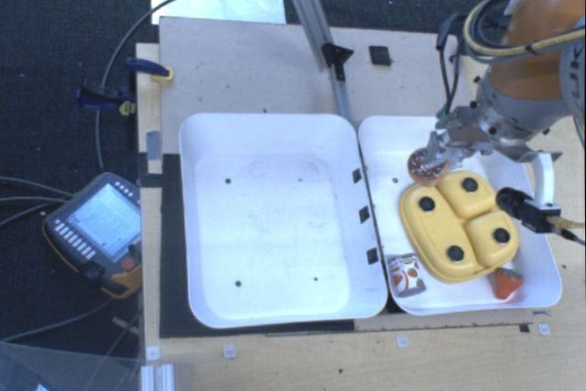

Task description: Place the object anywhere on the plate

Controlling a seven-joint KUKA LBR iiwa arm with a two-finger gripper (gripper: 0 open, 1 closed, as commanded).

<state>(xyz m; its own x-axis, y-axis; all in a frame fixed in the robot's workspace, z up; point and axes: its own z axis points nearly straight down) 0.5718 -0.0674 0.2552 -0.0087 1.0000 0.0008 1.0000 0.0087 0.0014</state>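
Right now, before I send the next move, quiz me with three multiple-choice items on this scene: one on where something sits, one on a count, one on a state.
1. Which bin holds the yellow plate?
A. the left bin
B. the right bin
C. neither; it lies on the bench

2. How many sections does the plate have?
A. one
B. two
C. three

3. How does the doughnut stand to the plate?
A. lying in the middle of it
B. just off its upper left rim, under the gripper
C. under it

Answers: 1 B, the plate lies in the right bin with a small packet and a strawberry. 2 C, three hollows, each with a dark dot. 3 B, the doughnut is seen past the rim.
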